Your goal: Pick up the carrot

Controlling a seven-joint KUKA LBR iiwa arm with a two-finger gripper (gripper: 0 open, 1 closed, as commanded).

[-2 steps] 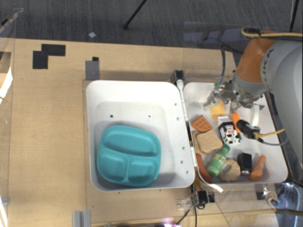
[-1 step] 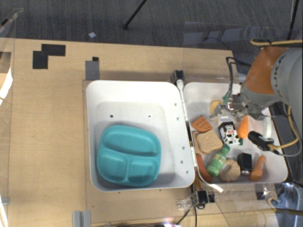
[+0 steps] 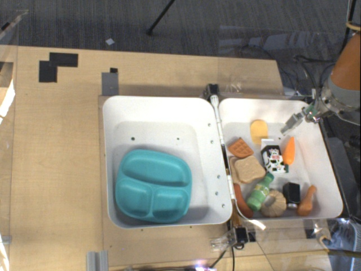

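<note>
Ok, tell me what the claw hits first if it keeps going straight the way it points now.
The claw slants down-left over the right bin. Straight on, it would most likely meet the carrot just below its tip, or the bin floor beside it; depth is unclear from this single view.

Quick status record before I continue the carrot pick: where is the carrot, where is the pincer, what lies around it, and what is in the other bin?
carrot: right bin, lying loose, right of centre
pincer: above the right bin's far side, up-left of the carrot, holding nothing
carrot's neighbour: black-and-white toy, on its left
left bin: teal divided tray
pick: not yet done
</note>
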